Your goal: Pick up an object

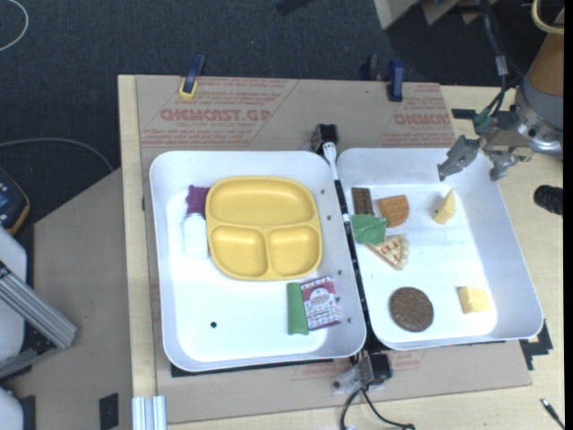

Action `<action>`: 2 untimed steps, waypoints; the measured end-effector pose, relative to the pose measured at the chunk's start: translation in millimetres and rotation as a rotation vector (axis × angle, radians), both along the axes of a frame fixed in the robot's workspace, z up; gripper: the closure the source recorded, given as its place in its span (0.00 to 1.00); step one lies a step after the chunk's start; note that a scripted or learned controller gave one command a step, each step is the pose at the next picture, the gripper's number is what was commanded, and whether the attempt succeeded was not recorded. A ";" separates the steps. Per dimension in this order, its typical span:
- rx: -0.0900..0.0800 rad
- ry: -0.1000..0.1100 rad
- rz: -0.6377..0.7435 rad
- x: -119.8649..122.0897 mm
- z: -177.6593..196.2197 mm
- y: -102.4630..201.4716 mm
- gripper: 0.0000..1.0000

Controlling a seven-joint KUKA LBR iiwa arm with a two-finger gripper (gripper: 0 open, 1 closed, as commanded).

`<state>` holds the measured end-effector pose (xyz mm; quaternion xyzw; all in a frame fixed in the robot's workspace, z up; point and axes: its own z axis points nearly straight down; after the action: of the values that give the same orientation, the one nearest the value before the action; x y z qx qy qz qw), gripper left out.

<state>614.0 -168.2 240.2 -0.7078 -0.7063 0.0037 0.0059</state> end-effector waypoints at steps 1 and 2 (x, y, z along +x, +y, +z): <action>-0.003 -0.013 0.002 2.5 7.3 0.1 0.00; -0.002 -0.008 0.003 7.0 -36.4 1.5 0.00</action>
<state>621.1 -166.7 203.9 -0.7067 -0.7075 0.0015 0.0023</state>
